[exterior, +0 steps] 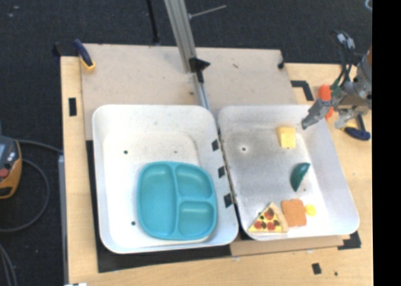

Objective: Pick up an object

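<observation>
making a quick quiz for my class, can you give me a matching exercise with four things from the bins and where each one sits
Things:
1. teal divided tray
2. yellow block
3. pizza slice toy
4. dark green piece

Places:
A. near corner of the right bin, next to the orange piece
B. left bin, towards its near side
C. far part of the right bin, closest to the gripper
D. middle of the right bin, near its right wall

Pairs: 1-B, 2-C, 3-A, 4-D
</observation>
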`<state>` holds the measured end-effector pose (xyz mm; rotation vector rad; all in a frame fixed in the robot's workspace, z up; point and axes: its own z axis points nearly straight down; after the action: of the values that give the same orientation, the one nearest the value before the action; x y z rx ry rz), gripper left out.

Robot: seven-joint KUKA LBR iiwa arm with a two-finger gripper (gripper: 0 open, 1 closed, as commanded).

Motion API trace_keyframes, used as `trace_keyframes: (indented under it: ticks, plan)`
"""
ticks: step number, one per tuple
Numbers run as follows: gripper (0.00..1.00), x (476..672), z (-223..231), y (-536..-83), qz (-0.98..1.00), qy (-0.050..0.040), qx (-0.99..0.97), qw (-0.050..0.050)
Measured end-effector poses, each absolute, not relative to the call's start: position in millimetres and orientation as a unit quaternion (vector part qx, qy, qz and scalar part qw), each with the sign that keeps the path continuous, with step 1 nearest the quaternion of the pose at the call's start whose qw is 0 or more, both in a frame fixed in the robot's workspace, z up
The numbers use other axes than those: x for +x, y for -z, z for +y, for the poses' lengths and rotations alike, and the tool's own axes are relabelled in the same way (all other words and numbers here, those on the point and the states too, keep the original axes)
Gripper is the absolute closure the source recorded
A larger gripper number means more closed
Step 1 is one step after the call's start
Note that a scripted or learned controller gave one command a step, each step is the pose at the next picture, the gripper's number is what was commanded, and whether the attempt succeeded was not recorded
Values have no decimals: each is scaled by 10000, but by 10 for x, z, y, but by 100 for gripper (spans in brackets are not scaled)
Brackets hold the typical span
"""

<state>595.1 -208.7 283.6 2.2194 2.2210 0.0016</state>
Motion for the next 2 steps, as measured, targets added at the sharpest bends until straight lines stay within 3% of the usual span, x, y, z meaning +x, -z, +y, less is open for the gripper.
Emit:
trace_keyframes:
  ticks: [2]
  plan:
    - [0, 6015, -1970, -1658, 7081, 11, 7061, -6]
